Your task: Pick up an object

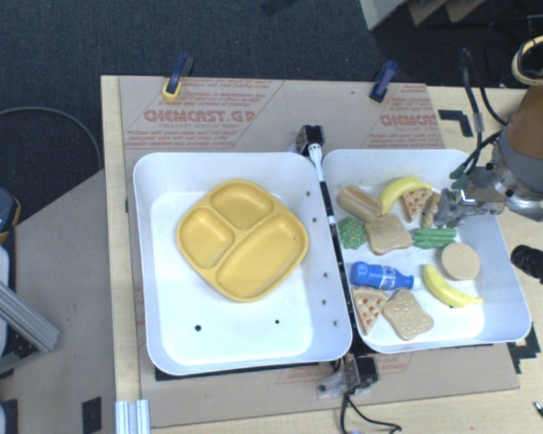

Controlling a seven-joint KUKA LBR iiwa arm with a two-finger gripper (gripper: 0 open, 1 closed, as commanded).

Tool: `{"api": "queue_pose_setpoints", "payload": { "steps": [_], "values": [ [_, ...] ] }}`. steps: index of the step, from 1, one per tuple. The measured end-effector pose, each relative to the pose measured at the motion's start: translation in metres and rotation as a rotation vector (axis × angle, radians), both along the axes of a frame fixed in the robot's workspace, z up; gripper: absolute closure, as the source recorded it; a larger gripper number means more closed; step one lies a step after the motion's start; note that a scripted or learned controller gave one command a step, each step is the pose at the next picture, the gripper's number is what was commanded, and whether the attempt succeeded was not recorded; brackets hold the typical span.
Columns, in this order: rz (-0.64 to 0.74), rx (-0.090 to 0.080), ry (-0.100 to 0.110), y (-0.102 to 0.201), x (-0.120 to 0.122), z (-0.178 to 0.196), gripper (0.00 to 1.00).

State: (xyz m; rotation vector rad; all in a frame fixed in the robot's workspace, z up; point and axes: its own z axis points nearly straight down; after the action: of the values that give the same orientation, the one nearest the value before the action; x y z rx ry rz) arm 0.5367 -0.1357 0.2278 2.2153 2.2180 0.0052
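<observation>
Toast slice nearest, blue bottle lengthwise left-right (cap right)

The bench is covered by brown printed board. Two blue clamps grip its far edge. Two white bins rest on it side by side, touching: the left bin and the right bin.

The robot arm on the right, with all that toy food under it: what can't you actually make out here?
- Arm: cut off by the camera view's right edge.
- Gripper: too small and blurred to read its jaws or whether it holds anything.
- Pizza slices: partly covered by the gripper.
- Green toy: too small to identify.
</observation>
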Motion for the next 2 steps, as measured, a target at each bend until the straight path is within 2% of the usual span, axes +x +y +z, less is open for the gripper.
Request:
{"api": "queue_pose_setpoints", "payload": {
  "steps": [1,2],
  "values": [
    [0.004,0.002,0.003,0.040,0.020,0.005,1.00],
    [0.005,0.003,0.004,0.089,0.042,-0.009,1.00]
  ]
}}
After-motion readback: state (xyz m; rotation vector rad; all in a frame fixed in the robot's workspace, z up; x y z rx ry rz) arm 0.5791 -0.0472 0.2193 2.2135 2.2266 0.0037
